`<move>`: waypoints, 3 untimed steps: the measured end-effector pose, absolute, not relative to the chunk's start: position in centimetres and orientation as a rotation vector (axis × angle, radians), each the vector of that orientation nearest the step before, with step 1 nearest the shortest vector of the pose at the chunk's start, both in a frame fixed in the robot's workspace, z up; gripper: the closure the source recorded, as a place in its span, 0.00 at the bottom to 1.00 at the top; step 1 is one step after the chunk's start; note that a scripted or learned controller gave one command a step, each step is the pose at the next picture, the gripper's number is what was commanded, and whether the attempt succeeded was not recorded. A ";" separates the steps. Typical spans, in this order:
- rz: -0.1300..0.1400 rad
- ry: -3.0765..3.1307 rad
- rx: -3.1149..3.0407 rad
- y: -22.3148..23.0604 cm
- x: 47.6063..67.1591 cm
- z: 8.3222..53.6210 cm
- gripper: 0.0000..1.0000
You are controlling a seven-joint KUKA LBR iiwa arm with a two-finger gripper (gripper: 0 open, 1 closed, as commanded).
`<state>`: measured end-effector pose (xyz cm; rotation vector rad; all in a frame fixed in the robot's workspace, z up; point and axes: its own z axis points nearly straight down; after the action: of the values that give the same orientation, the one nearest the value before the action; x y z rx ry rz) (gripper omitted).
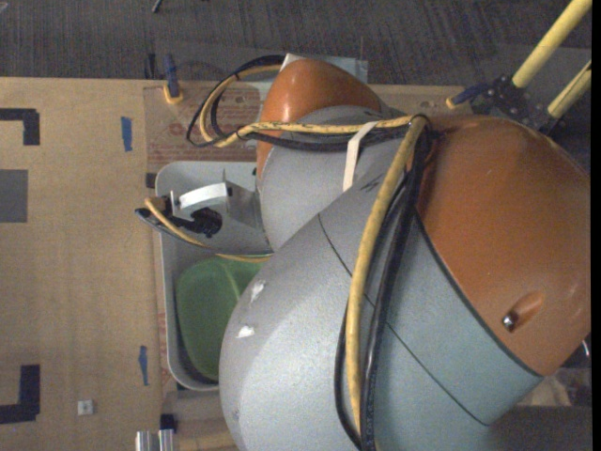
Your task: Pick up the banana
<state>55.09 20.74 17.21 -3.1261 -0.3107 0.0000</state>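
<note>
Camera view: bulky grey arm (376, 346) with smooth orange caps and a yellow cable (362, 289) hides most of 1 white bin (169, 280). Green bowl-like shape (208, 313) lies in the bin. Gripper state and banana position: cannot tell.

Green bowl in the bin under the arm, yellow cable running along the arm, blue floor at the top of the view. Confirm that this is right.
One detail is wrong: the floor at the top of the camera view is dark grey, not blue. The rest holds: a green bowl lies in the white bin partly hidden under the arm, and a yellow cable runs along the arm.
</note>
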 end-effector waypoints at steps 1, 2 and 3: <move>-0.002 -0.385 -3.118 22.4 60.2 26.5 1.00; 0.009 -0.512 -3.099 20.1 54.8 11.3 1.00; -0.051 -0.570 -3.087 16.9 49.6 11.1 1.00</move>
<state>49.65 16.91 11.11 -3.0871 -0.5702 -0.0511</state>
